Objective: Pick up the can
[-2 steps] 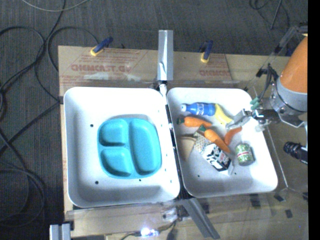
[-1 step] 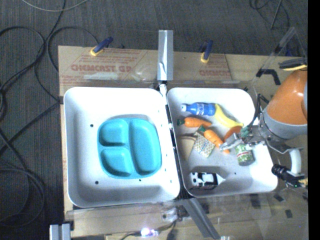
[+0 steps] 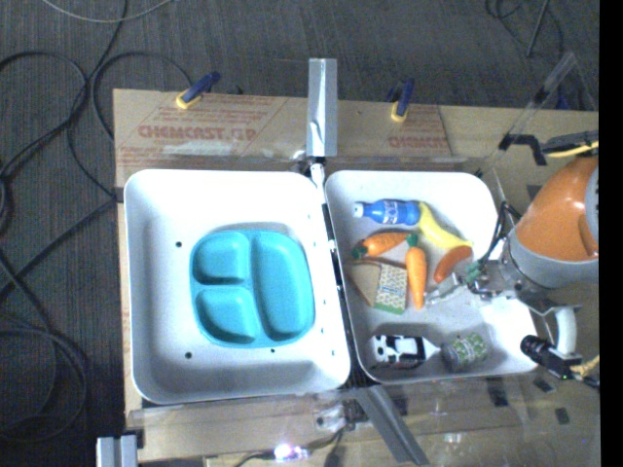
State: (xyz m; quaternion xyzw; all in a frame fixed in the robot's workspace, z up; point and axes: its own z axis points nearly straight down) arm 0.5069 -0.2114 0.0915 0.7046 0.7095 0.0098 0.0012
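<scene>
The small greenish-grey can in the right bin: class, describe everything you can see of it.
The small greenish-grey can looks like dull metal with a mottled green label, too blurred to read. It lies on its side, slightly askew, on the floor of the right white bin near the front wall. A black-and-white toy lies left of it, apart. Nothing touches it.

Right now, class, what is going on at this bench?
A grey and orange robot arm reaches in over the right bin, which holds toy food, a blue bottle and a small can. The can lies near the bin's front edge, untouched. The left bin holds a blue divided tray.
</scene>
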